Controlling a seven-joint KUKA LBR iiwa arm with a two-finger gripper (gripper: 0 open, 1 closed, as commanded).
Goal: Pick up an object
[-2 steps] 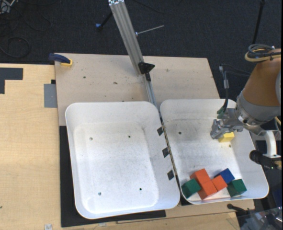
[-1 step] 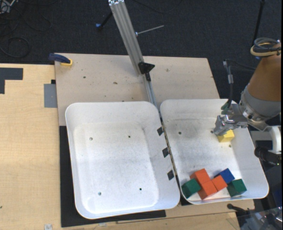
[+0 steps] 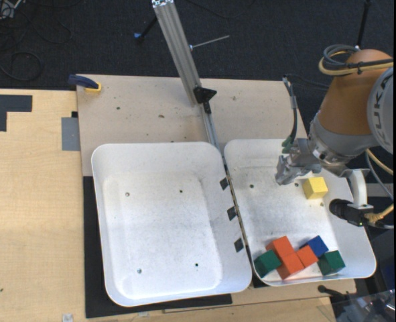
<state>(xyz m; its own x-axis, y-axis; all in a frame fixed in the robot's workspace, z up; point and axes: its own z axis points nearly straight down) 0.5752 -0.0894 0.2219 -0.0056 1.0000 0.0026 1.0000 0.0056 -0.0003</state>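
The yellow block (image 3: 315,187) sits just beside our end effector (image 3: 288,171), ungrasped. We cannot tell its opening; next we centre over it.

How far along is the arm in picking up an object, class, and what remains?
Done: the arm has reached into the right bin, and its tool sits low over the bin floor, just left of the yellow block. In hand: nothing visibly gripped. Left: grasp and lift a piece, either that yellow block or one from the orange, blue and green cluster at the bin's near edge.
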